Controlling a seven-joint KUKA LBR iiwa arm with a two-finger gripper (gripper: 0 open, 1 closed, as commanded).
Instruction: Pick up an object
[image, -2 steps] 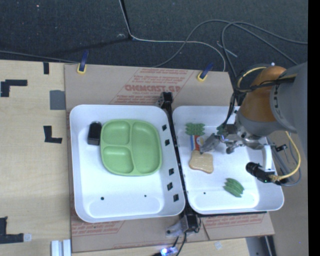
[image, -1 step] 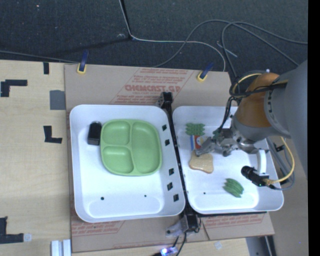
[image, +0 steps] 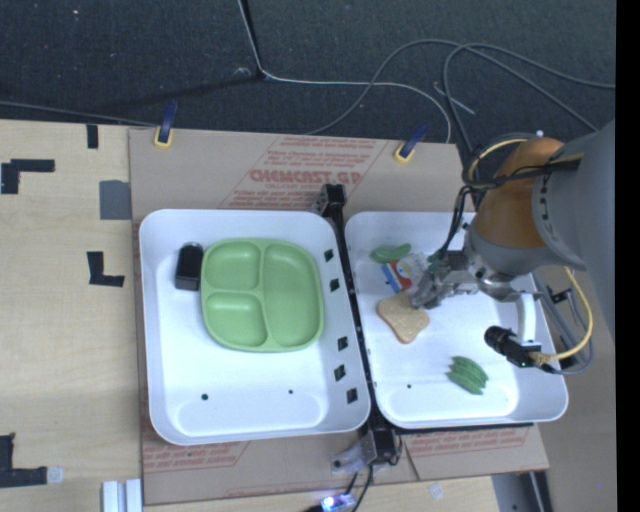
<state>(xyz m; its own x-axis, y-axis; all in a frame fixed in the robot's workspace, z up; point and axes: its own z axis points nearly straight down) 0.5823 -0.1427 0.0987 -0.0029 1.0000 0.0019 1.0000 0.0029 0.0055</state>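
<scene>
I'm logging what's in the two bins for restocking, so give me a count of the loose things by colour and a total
Green: 3, the divided plate, the piece by the top of the right bin, the piece near its lower edge
Black: 1, the block
Tan: 1, the flat piece
Red and blue: 1, the small item
Total: 6

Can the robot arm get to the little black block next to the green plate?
Probably yes. The black block sits in the open in the left bin, beside the green plate, uncovered. The gripper is over the right bin.
</scene>
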